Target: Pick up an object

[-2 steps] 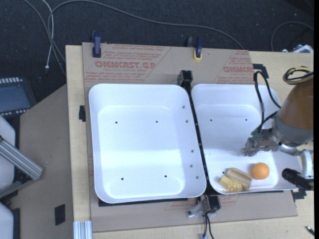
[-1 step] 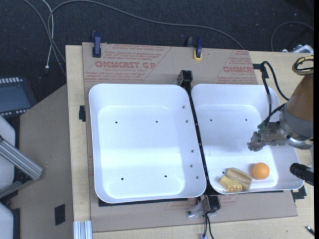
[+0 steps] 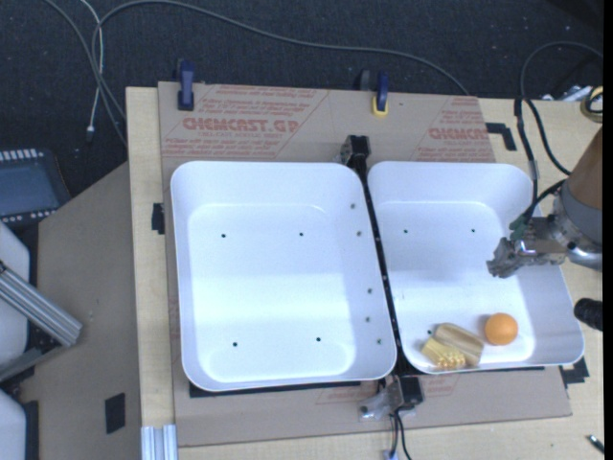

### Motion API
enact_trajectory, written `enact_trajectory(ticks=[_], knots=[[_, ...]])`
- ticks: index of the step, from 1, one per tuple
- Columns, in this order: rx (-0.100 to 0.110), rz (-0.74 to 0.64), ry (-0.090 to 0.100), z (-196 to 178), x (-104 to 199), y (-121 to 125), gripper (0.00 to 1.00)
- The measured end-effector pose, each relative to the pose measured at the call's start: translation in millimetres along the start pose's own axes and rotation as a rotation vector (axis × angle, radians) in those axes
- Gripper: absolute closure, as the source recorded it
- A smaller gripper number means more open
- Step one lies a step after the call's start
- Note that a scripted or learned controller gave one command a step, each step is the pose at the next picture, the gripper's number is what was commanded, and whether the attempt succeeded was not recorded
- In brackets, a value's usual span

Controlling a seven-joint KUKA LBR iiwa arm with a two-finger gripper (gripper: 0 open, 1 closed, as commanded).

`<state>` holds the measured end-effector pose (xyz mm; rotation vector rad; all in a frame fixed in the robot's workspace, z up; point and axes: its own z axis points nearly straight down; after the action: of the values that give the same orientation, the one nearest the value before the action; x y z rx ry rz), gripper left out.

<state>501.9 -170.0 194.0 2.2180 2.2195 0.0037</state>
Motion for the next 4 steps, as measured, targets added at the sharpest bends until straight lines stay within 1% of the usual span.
enact_trajectory(ticks=[1,2,3,4], knots=[[0.001,0.0,0.0,-39.1,-0.1,1.0,1.0],[0.003,-0.005,0.002,-42.6,54.7,11.4,1.0],[0.005,-0.004,0.002,-31.4,104.8,13.9,1.0],[0.004,-0.003,0.002,-26.6,150.5,5.9,1.0]])
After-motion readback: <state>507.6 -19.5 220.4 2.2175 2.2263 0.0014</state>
